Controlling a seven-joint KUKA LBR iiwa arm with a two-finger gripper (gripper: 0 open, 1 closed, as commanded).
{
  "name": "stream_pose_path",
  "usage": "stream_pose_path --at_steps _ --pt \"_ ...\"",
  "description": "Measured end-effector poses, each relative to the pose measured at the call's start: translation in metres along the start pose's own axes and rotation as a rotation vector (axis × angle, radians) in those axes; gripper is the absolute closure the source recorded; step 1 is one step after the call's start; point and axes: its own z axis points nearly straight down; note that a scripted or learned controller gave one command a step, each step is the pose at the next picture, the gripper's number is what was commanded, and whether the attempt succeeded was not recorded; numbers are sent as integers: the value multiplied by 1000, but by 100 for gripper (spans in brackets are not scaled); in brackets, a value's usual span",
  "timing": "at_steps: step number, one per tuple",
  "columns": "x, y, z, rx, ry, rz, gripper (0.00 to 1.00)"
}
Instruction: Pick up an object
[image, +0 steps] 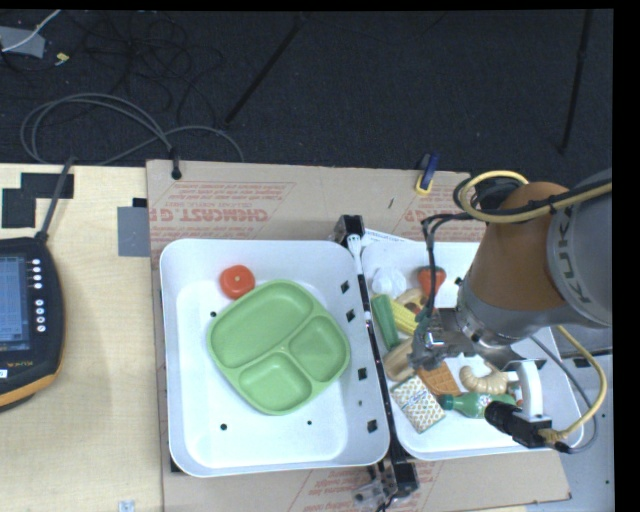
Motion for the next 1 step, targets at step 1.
stream_pose_path --at_steps 1 --pt "45 -21 -90 -18 -2 -5 100"
